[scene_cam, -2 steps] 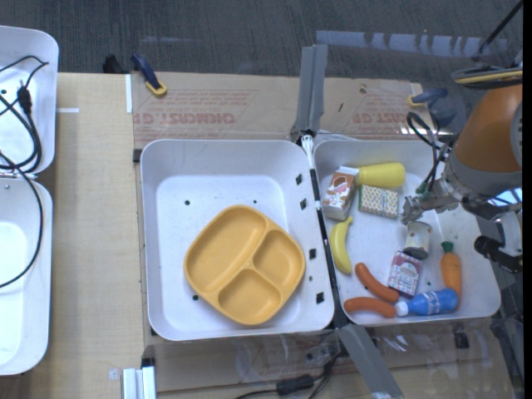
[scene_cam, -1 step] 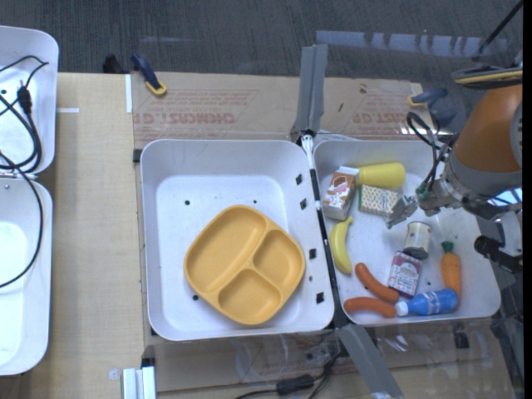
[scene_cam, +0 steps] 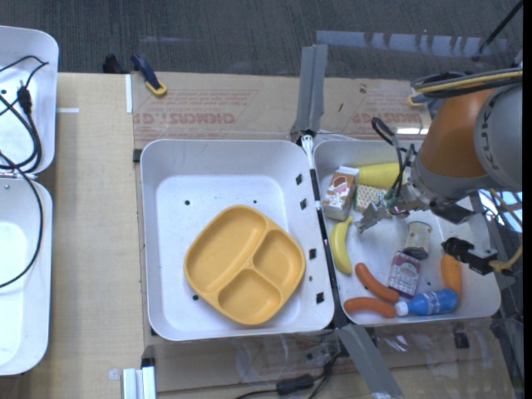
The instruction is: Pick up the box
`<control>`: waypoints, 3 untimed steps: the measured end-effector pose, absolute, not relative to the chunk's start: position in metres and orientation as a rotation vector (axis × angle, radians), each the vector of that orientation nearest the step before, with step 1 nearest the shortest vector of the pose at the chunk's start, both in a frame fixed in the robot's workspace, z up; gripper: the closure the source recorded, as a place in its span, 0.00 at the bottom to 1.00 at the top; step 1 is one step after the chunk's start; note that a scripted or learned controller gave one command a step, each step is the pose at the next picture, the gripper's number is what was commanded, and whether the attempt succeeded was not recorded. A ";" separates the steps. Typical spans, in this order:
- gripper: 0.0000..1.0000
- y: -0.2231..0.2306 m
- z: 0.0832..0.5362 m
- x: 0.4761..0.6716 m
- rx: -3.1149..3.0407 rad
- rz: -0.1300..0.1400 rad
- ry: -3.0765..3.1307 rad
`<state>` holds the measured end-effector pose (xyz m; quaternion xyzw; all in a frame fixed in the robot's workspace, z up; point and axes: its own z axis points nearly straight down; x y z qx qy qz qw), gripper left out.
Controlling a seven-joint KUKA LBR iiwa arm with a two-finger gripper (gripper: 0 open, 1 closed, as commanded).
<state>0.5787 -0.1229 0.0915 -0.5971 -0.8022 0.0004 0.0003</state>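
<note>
Camera view: open tool (scene_cam: 371, 215) just beside box (scene_cam: 339, 194) at bin (scene_cam: 486, 306) wall.

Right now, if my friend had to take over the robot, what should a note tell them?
Gripper: low in the right white bin, just right of the small white and orange carton box; nothing visibly between its fingers.
Box: standing at that bin's left wall, above the yellow banana.
Also there: two orange sausages, a blue and white bottle. The yellow divided plate lies in the left white bin.
Done: approach only.
Left: grasp the box and lift it.
</note>
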 end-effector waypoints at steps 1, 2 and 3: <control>0.00 -0.182 0.092 0.521 -1.932 0.001 -2.477; 0.00 -0.134 0.092 0.572 -1.949 0.001 -2.464; 0.00 -0.164 0.092 0.508 -2.002 0.002 -2.420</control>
